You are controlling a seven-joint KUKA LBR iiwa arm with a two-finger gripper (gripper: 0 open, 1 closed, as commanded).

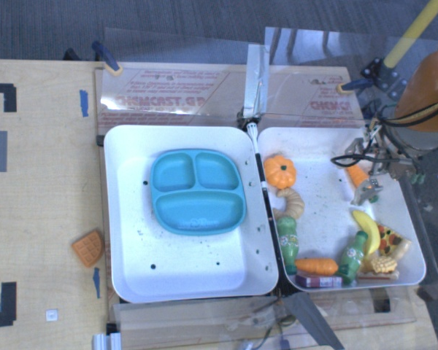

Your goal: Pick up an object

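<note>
— White bins, two of them side by side; what sits in the left bin [124, 217]?

— A blue divided plate [198, 192], three compartments, lying flat near the middle.

— And the right bin [317, 162]?

— Toy food, mostly along its left and near sides. A small orange pumpkin [280, 172] sits by the left wall, a tan croissant-like piece [293, 203] just below it, then a green bottle-shaped piece [287, 241]. A carrot [317, 266] lies along the near edge, beside a second green piece [352, 254]. A banana [366, 226] lies toward the right, with corn [381, 266] and a pizza slice [393, 242] close by.

— Where is the gripper [370, 183]?

— Over the right bin's far right part, hanging from the grey arm with its orange band [428, 86]. An orange wedge [358, 175] lies right at its fingers, touching or nearly so.

— Is it gripping that wedge?

— I cannot tell; cables and metal parts blur the claw, so spread or closed is unclear.

— Anything outside the bins?

— A waffle-like toy [88, 247] on the wooden bench [36, 195], left of the left bin.
</note>
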